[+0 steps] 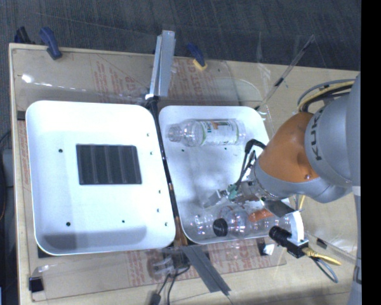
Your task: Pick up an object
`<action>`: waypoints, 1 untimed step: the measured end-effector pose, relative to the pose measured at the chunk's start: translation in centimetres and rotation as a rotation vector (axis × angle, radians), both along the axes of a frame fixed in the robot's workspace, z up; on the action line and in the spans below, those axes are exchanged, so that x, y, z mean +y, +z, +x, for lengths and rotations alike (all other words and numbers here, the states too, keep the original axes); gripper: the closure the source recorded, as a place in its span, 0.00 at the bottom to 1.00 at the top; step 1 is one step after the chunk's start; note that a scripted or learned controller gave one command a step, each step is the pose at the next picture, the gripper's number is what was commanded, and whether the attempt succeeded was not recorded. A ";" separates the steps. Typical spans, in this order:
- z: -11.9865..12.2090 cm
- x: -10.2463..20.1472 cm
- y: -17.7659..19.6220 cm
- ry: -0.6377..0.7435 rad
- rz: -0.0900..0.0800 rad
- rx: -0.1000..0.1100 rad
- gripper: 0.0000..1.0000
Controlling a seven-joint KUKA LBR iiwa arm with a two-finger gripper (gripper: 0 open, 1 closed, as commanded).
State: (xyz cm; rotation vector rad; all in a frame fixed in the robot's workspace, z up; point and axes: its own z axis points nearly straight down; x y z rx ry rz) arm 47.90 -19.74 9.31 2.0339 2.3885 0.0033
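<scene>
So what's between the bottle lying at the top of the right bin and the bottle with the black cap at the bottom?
In the camera view, mostly bare white bin floor separates the upper bottle from the black-capped bottle; the end effector hangs just above the latter.

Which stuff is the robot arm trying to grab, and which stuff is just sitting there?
For the job:
- gripper, down in the right bin
- clear bottle with a green label
- clear bottle with a black cap

Just lying about:
- left bin with its dark grate
- blue clamps
</scene>
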 end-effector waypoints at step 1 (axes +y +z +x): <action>-0.2 5.6 -0.1 -0.068 0.002 0.006 0.00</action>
